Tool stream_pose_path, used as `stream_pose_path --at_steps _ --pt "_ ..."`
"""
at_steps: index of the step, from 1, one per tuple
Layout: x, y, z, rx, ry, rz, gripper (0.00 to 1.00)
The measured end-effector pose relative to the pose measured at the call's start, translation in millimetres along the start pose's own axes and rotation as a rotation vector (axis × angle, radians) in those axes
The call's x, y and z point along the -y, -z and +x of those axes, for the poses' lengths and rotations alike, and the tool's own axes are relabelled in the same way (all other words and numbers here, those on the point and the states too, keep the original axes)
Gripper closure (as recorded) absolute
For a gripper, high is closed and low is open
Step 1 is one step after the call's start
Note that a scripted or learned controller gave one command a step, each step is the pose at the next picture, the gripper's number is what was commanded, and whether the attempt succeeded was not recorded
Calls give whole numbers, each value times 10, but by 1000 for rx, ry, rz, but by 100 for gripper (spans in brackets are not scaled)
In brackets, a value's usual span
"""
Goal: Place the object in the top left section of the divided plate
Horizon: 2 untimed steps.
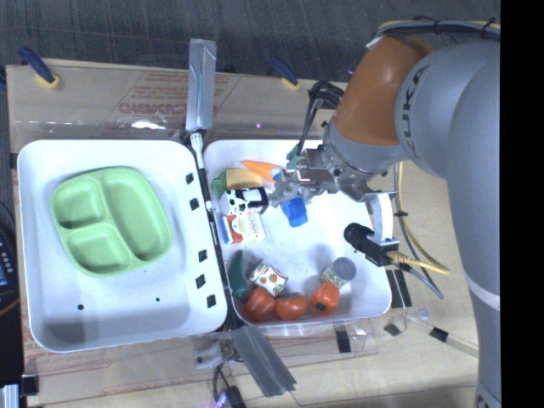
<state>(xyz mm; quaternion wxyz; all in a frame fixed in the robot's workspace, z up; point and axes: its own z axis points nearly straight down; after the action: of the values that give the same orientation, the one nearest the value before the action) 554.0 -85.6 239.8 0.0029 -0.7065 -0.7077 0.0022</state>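
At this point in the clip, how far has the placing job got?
Nothing looks done yet: the green divided plate in the left bin holds nothing. In hand: the end effector is low in the right bin, beside a blue object among the toys; a grasp can't be confirmed. Left: lifting one object, carrying it across, and setting it in the plate's top left section.
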Motion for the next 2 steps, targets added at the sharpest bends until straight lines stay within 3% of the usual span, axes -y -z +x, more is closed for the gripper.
stream_pose_path --at_steps 1,2 --pt "147 -479 -834 1 199 -3 100" --pt "330 -1485 -1241 -1 -126 -4 100"
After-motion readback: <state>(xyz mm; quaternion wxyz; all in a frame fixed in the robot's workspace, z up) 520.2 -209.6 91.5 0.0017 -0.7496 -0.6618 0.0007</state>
